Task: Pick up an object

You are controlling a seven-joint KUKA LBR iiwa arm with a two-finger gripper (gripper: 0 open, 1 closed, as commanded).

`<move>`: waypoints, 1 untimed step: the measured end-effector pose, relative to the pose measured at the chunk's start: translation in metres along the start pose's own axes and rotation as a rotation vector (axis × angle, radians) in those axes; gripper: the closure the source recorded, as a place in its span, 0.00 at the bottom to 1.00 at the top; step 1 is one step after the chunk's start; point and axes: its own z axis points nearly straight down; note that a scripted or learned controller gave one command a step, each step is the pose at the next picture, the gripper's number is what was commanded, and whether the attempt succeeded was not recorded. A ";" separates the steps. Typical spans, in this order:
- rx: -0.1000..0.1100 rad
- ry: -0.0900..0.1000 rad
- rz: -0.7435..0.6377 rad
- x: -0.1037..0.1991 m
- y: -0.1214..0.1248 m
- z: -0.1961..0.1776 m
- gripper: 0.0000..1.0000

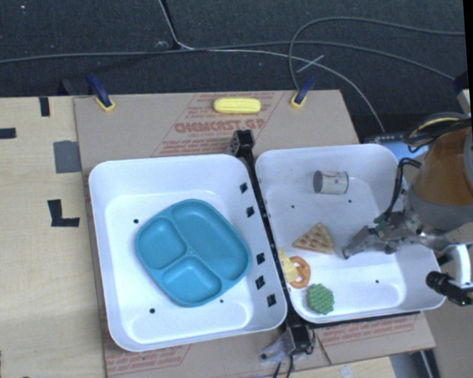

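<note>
Four small things lie in the right shallow white plastic bin point(381, 158): a grey metal cylinder point(330, 182) near its far edge, a tan waffle wedge point(315, 240) at mid-floor, a brown pretzel ring point(298, 272) against the near left wall, and a green knobbly ball point(320, 299) by the near edge. The pincer point(353, 247) sits low just right of the waffle wedge, gripping nothing, and whether it is wide or narrow cannot be told. Judged from here, a flat wedge may slide away from a sideways approach, leaving an empty grasp.
</note>
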 end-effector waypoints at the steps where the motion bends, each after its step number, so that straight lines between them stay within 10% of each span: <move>1: -0.002 0.000 -0.001 0.000 0.001 -0.013 1.00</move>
